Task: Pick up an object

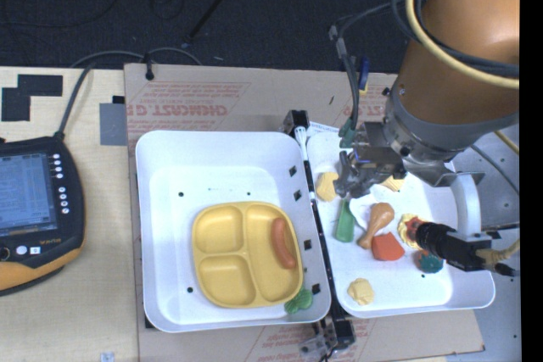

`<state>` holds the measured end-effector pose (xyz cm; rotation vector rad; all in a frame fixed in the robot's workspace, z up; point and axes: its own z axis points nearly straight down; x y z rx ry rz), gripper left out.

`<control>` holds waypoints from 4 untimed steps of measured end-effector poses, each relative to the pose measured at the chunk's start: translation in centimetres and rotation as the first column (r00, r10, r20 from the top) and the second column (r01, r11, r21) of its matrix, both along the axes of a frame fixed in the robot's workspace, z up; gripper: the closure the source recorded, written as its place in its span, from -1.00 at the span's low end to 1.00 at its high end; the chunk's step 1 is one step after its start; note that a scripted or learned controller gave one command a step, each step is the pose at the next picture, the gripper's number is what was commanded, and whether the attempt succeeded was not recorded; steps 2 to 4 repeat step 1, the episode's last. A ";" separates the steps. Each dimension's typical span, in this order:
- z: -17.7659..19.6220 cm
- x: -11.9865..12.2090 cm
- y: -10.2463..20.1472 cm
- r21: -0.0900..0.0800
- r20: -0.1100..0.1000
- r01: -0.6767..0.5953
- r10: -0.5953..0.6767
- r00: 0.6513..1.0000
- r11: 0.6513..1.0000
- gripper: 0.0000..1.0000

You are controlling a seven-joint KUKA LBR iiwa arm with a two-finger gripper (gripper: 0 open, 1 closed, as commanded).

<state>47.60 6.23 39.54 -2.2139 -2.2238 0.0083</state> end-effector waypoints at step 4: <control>4.6 0.0 1.7 0.002 0.008 0.002 -0.002 1.000 1.000 1.00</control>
